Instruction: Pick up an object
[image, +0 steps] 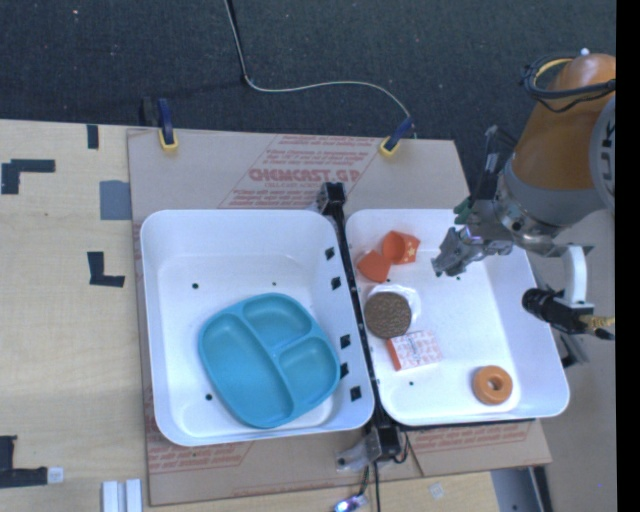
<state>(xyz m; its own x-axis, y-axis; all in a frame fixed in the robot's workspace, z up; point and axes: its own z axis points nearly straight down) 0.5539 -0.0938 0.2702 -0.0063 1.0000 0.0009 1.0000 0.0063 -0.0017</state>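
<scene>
Gripper hangs over the upper part of the right bin, with the grey arm and its orange band reaching in from 3 o'clock. Whether the tool is wide or narrow: cannot tell, since it reads as one dark blurred mass at this slant, and nothing shows between its tips. Nearest object is an orange cup lying on its side, near the gripper at its 9 o'clock and apart from it. At the gripper's 7 o'clock, further off, sits a round brown disc on something white; just beside that, at the disc's 5 o'clock, a small red-and-white packet lies flat. A tan ring like a doughnut rests well apart at the gripper's 5 o'clock, near the bin's lower right corner. The left bin holds a blue divided tray, well away at 8 o'clock. Progress, as judged: the approach over the bin looks made, but no object is lifted or gripped; all four right-bin items lie on the bin floor. Left to do: choose a target (the cup seems the likeliest, being nearest), descend, close, lift.
</scene>
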